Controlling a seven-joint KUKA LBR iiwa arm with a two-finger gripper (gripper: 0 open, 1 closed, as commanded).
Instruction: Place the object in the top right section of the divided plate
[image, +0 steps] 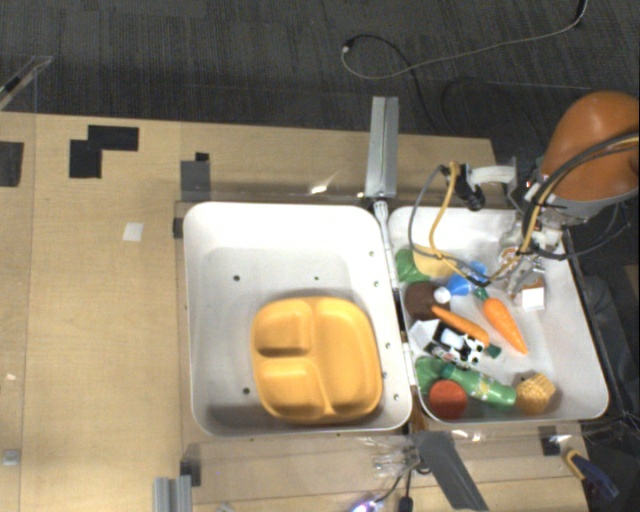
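At the near edge of the right bin (590, 385) lies a row of toy foods: a red tomato-like piece (449, 398), a green piece (487, 391) lying crosswise, and a tan pinecone-shaped piece (535, 393) at the near right corner. Just behind them sits a small black-and-white block (461, 347). In the left bin (215, 300), toward its near side, rests the yellow divided plate (316, 356), with two small sections on its left and one long section on its right; all three hold nothing.

Farther back in the right bin, an orange carrot (503, 322) lies on the bin floor, its long axis running diagonally, the narrow tip pointing to the near right and the blunt end to the far left. A brown piece (422, 298) and a small blue piece (459, 285) lie to its left.

Beyond the carrot's blunt end, the gripper (521, 262) hangs over the far right part of the bin amid cables; whether its claw is spread or closed cannot be told. The orange band (595, 145) of the arm sits farthest back.
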